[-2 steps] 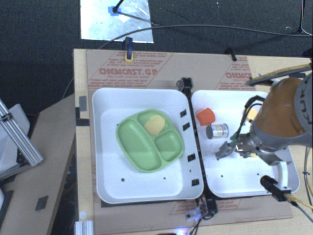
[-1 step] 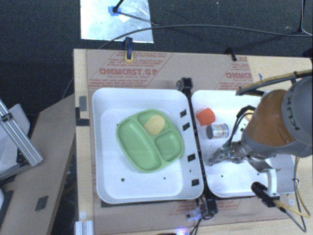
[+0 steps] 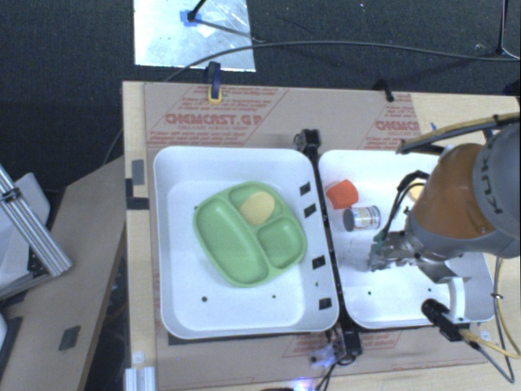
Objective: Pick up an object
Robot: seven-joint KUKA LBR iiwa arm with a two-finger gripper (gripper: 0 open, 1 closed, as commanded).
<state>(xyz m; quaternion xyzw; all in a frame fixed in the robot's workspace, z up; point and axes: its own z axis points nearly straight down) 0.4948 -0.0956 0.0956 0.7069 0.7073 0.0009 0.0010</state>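
In the right bin [image 3: 383, 304] an orange block [image 3: 343, 193] lies near the far left corner, with a small clear jar with a metal lid [image 3: 361, 217] on its side just below it. My gripper [image 3: 379, 255] reaches down into this bin, a little right of and below the jar, its tip near the bin floor. The arm's orange band and grey body cover the bin's right half. The left bin [image 3: 183, 300] holds a green divided plate [image 3: 247, 233] with a pale yellow round object [image 3: 258, 208] in its upper compartment.
A black divider with clips [image 3: 324, 235] runs between the two bins. Cables trail over the right bin's front right corner [image 3: 456, 320]. A cardboard sheet [image 3: 269, 112] lies under the bins. A metal frame [image 3: 32, 226] stands at the far left.
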